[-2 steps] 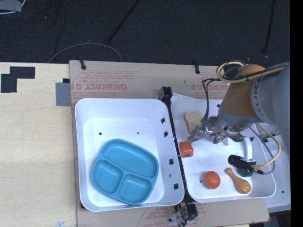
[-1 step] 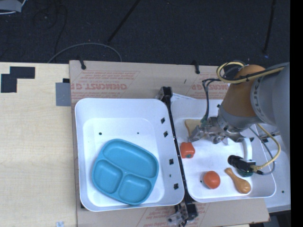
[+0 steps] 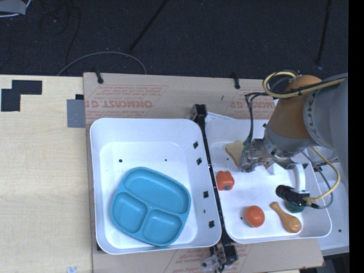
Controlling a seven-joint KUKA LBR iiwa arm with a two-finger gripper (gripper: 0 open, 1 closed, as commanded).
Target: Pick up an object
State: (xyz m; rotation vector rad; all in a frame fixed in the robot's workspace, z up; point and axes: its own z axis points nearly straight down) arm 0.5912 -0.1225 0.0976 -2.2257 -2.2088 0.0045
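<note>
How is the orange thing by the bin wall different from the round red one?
The orange thing looks blocky with a flat top; the red one is round like a ball. The orange thing lies beside the divider; the red one lies nearer the front, beside a tan gourd. Both are small and in the right bin.

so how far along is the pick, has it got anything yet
Done: the arm has reached into the right bin, with the gripper low near the tan piece at the bin's back left. In hand: nothing visibly held. Left: grasping and lifting. The orange pepper-like piece, red ball and tan pear-shaped piece lie loose on the bin floor; the blue divided plate sits in the left bin.
</note>
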